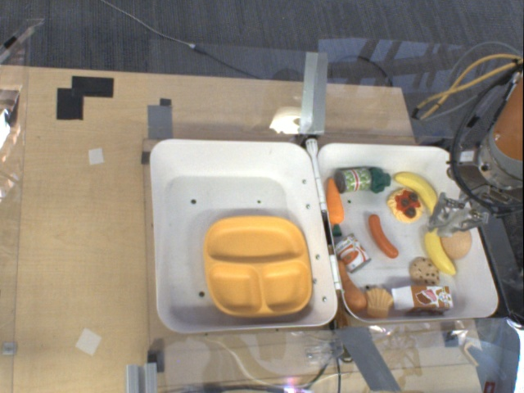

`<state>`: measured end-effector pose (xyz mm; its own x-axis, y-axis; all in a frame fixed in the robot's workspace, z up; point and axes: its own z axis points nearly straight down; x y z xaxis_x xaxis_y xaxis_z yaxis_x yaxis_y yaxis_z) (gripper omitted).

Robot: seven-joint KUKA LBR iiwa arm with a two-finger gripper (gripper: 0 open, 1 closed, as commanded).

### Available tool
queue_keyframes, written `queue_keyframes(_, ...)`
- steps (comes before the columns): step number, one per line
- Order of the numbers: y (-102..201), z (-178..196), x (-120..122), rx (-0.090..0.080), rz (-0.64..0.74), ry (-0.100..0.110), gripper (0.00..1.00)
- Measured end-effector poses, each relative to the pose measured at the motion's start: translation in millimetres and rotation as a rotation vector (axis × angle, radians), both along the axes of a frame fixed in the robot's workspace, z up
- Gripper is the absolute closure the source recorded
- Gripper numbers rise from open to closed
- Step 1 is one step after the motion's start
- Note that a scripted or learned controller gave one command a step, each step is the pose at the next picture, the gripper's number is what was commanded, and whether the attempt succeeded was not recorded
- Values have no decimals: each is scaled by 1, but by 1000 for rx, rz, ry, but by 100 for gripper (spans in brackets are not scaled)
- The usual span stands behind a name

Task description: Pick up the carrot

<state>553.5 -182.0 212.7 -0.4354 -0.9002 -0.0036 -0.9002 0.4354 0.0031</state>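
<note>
Worktop (82, 244): pale wood-grain board, with black tape patches at its far left corner and small pale squares of tape scattered on its left part. Beyond its far edge lies dark grey carpet, crossed by a thin cable. Yellow and black cables loop at the upper right, by the arm.

Two shallow white bins sit side by side, touching along a central seam. A grey metal upright stands at the far end of that seam. The left bin (176, 178) holds one yellow-orange compartment tray (258, 264), near its front right.

The right bin (483, 297) holds toy foods: a dark green bottle (363, 178), two bananas, a small pizza piece (406, 205), a sausage (383, 236), a red and white can (352, 254), a cookie, a milk-style carton and a brown drumstick at the front.

Carrot (334, 201): orange, slender and tapered, with a darker stub at one end. It lies lengthwise against the right bin's left wall, just left of the green bottle and beyond the can. Nothing touches it from above.

End effector (455, 217): over the right side of the right bin, near the lower banana and a tan egg-shaped item, well apart from the carrot. How far its jaws are parted cannot be told, nor whether it holds anything.
</note>
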Motion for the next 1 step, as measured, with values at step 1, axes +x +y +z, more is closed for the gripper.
queue_keyframes(1,48,-53,-59,0,-44,-1,100)
